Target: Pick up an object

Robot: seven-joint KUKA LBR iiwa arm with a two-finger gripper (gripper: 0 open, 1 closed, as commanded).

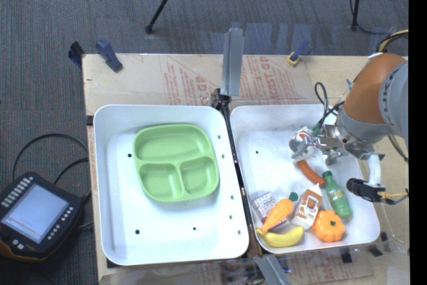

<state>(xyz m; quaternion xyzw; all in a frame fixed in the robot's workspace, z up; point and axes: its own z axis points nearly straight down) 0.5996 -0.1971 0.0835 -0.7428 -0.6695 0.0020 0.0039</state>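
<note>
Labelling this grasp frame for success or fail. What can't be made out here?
- Gripper, camera view: the wrist blocks it and it is small, so jaw state and any hold are unreadable.
- Red sausage-shaped toy: upper end hidden under the gripper.
- Small printed carton: print too small to read.
- Clear crinkled wrapper: contents blurred.

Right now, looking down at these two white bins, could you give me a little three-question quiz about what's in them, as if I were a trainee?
1. True or false: the green plate lies in the left bin.
2. Which thing lies nearest the gripper? A) the banana B) the hot dog C) the small pumpkin
3. Fill in: the green bottle lies in the ____ bin.

Key: 1 true. 2 B. 3 right: it lies with the other toy foods in the right bin, where the arm reaches in.
</note>
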